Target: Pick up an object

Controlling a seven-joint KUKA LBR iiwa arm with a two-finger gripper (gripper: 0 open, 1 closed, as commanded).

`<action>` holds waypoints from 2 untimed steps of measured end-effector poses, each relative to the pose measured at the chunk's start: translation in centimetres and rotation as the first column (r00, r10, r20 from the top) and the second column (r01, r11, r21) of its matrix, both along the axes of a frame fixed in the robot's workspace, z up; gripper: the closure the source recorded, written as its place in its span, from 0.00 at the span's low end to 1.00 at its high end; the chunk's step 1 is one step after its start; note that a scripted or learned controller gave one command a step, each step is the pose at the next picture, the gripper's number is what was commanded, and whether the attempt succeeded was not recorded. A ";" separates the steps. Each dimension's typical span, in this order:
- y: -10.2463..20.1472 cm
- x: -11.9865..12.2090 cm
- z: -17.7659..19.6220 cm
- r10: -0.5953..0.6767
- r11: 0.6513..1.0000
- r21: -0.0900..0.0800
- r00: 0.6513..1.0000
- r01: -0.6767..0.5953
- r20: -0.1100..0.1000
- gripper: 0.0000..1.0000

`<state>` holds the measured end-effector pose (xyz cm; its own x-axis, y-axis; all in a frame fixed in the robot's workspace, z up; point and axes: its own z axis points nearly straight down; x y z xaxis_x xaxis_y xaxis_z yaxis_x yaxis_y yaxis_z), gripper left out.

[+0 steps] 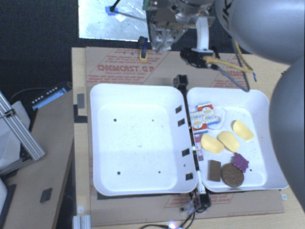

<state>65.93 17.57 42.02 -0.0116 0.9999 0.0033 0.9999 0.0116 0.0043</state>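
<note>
The right bin (257, 104) holds a red, white and blue packet (206, 117) near its back left. In front of the packet lie three yellow oval pieces (228, 140) in a row. A purple piece (239, 162), a round brown disc (232, 174) and a small brown rectangle (214, 170) sit at the bin's front. My gripper (160, 36) hangs high, over the cardboard behind the left bin (138, 137), far from all the objects. I see nothing in it.
A black divider strip (188, 128) runs between the two bins. The big grey arm (267, 23) covers the upper right and right side. A metal frame (19, 132) stands at the left. A shiny plate (109, 13) lies beyond the bench.
</note>
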 end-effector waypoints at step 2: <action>5.9 0.9 7.3 -0.006 1.000 -0.001 1.000 0.006 0.001 1.00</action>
